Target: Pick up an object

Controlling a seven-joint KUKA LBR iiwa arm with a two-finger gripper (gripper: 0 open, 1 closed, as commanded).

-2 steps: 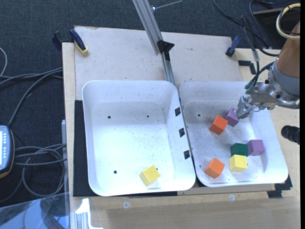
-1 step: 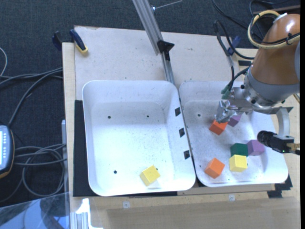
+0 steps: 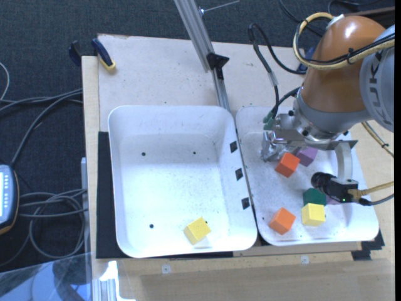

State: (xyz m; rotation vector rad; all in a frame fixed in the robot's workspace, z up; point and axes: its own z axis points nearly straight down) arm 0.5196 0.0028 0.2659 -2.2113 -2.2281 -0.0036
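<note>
My gripper point(image 3: 274, 148) hangs low over the far left part of the right bin point(image 3: 360, 234), under the grey and orange arm. An orange block point(image 3: 288, 165) lies just to its lower right, close to it, and a purple block point(image 3: 307, 156) sits beside that, partly under the wrist. Nearer the front of this bin lie a green block point(image 3: 314, 197), a yellow block point(image 3: 313, 214) and a second orange block point(image 3: 282, 221). Nothing shows held in the gripper.
The left bin point(image 3: 125, 143) holds one yellow block point(image 3: 197, 229) near its front wall. A grey metal pole point(image 3: 197, 27) slants down to the gap between the bins. A blue and yellow clamp point(image 3: 103, 54) sits at the bench's far left corner.
</note>
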